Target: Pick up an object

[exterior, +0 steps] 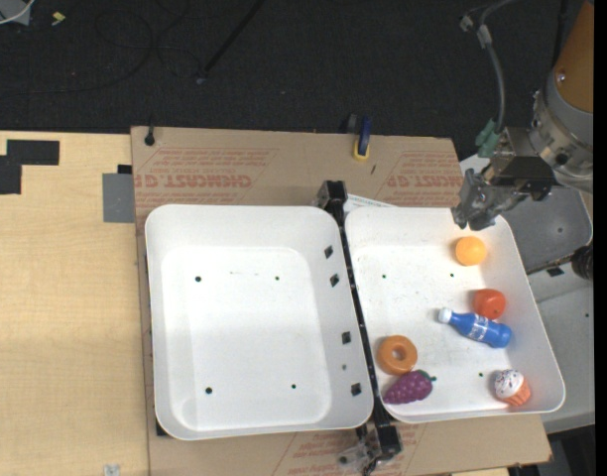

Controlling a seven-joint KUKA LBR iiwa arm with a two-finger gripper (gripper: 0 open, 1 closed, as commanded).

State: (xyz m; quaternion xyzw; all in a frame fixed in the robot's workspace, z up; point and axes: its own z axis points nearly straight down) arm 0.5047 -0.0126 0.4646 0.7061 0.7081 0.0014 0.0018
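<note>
The right bin (403,256) holds several small toys: an orange ball (470,251) near its far right corner, a red-orange fruit (489,302), a blue bottle (477,328), a glazed donut (397,353), a purple grape bunch (409,388) and a white and orange piece (511,387). My gripper (474,213) hangs above the bin's far right corner, just beyond the orange ball, and I see nothing between its fingers.
The left bin (244,315) lies beside the right one, joined by black clips along the shared rim. Both rest on a cardboard sheet (284,167) clamped at the back. Cables hang by the arm at the upper right.
</note>
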